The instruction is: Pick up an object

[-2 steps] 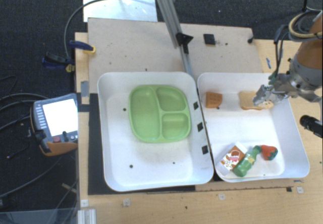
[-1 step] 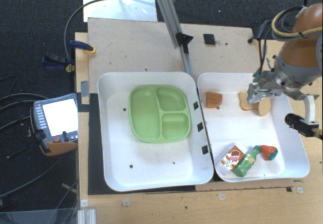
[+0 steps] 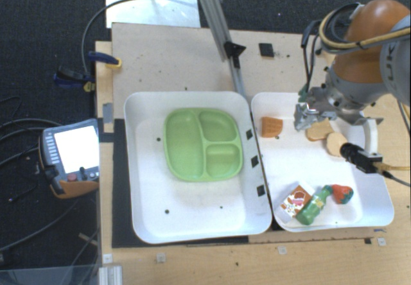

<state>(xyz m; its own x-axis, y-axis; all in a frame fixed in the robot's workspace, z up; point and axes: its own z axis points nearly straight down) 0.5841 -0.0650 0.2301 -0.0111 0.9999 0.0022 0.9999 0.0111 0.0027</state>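
Right bin [image 3: 282, 168], upper half: claw [image 3: 307, 117] lowered near the far wall. Just left of it, apart from it, an orange wedge [image 3: 271, 126]. Just right, two tan bread-like pieces [image 3: 327, 138], the nearer one touching or partly under the wrist; contact cannot be told. Claw's opening and contents cannot be told; the fingertips blur into the grey wrist. Lower half: small printed carton [image 3: 295, 201], green bottle [image 3: 314, 206], red strawberry-like piece [image 3: 342, 194], clustered. Left bin [image 3: 144, 213]: green divided plate [image 3: 203, 144].
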